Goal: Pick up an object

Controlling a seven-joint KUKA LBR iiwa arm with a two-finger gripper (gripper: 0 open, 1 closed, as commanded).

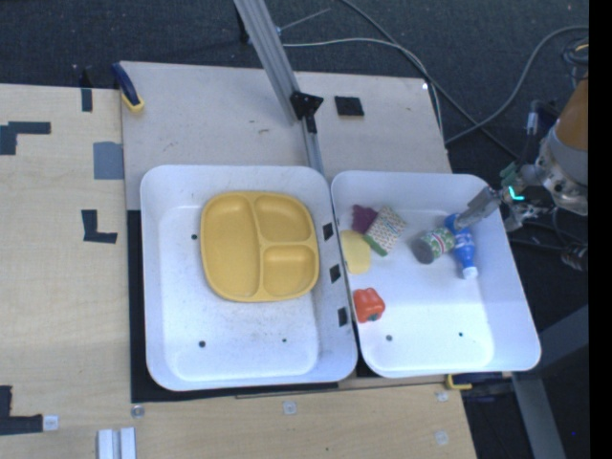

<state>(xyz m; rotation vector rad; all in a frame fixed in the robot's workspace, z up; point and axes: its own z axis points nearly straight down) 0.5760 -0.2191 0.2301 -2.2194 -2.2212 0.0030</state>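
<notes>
While the gripper [466, 220] is hanging just above the blue bottle [465, 253] and the can [432, 246] in the right bin [497, 338], we are judging that nothing is picked up yet, and we cannot tell its state.

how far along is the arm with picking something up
Nothing looks picked yet. The gripper is low in the right bin, at the can and blue bottle, with no object visibly between its fingers. Still left: the grasp and lift. The yellow plate sits in the left bin.
</notes>
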